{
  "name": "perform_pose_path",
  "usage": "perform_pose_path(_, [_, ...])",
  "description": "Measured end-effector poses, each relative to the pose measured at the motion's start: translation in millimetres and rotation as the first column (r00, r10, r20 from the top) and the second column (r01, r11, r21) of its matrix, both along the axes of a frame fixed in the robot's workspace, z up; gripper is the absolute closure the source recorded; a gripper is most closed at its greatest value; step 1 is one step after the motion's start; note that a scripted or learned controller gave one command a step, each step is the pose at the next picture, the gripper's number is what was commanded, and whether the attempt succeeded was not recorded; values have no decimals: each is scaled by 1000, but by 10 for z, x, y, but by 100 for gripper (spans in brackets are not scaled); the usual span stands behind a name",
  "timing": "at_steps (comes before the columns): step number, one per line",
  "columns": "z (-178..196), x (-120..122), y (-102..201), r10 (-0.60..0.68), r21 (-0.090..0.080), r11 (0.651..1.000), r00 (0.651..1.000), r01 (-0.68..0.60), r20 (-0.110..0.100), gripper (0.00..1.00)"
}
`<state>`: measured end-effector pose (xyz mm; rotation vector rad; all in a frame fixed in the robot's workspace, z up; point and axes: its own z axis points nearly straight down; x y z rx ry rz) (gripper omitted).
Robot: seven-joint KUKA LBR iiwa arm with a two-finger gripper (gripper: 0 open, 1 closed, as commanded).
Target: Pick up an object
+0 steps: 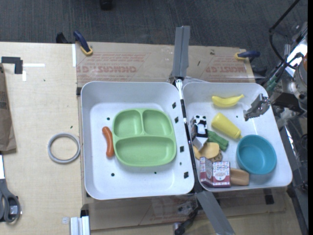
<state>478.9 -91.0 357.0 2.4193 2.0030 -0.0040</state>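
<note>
My gripper hangs over the right bin, near its right wall, with nothing seen in it. Left of it lie a yellow banana and a yellow cylinder. A blue bowl sits below it. Further left are a black-and-white toy, a green piece and a tan-orange piece. A red-and-white carton and a tan block lie at the bin's front.
The left bin holds a green divided plate and an orange sausage-shaped toy. On the bench to the left are a grey tape ring, scissors and a brown bag. A metal divider runs between the bins.
</note>
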Motion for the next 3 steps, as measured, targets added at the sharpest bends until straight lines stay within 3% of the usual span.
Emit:
perform_pose_path(1, [-1377,-16,-344,101,2,995,995,-101,-2,0])
perform_pose_path(2, [-2628,985,-392,319,-1,948,948,-319,7,0])
perform_pose_path(3, [-2549,977,-404,316,0,949,949,-316,4,100])
